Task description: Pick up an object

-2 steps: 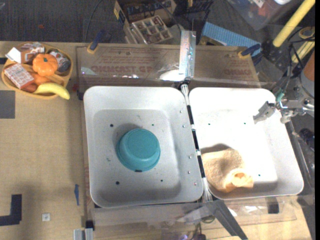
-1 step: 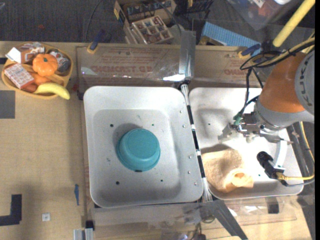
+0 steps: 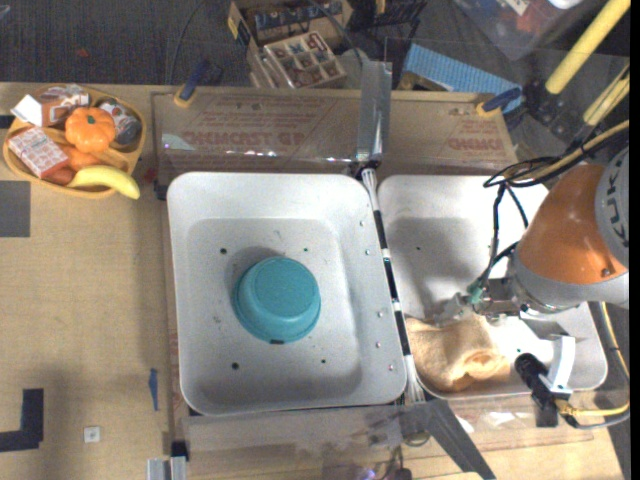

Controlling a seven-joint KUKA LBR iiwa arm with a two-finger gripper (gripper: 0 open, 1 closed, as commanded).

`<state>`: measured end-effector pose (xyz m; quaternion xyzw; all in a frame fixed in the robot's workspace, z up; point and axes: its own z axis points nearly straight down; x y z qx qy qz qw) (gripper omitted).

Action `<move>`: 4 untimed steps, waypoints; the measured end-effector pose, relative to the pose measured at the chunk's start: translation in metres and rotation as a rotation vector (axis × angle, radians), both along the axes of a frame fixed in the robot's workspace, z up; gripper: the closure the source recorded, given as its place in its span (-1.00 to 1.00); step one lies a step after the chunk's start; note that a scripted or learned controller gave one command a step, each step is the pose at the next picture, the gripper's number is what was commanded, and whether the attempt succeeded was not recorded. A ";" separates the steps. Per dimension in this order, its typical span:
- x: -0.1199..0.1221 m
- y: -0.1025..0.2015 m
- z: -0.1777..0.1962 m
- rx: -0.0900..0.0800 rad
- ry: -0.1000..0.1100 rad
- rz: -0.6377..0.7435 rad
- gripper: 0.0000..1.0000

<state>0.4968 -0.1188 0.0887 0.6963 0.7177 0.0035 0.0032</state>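
A teal upside-down bowl [image 3: 278, 298] lies in the middle of the left bin [image 3: 200, 208]. A tan crumpled cloth [image 3: 455, 353] lies at the front of the right bin [image 3: 430, 203]. My gripper [image 3: 478, 298] hangs low in the right bin, just above the cloth's far edge, under the orange band of the arm [image 3: 570, 243]. The gripper body hides its fingertips.
A dish of toy food with an orange pumpkin [image 3: 90, 128] and a banana [image 3: 105, 178] sits at the bench's far left. A clear panel and cardboard stand behind both bins. Cables [image 3: 505, 218] run over the right bin's far side.
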 end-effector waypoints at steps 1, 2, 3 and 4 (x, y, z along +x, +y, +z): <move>0.001 -0.003 0.011 -0.002 -0.005 -0.006 1.00; 0.001 -0.003 0.011 -0.002 -0.005 -0.006 -1.00; 0.040 0.021 0.000 -0.005 0.000 0.208 -1.00; -0.015 0.018 0.020 -0.001 0.009 0.324 -1.00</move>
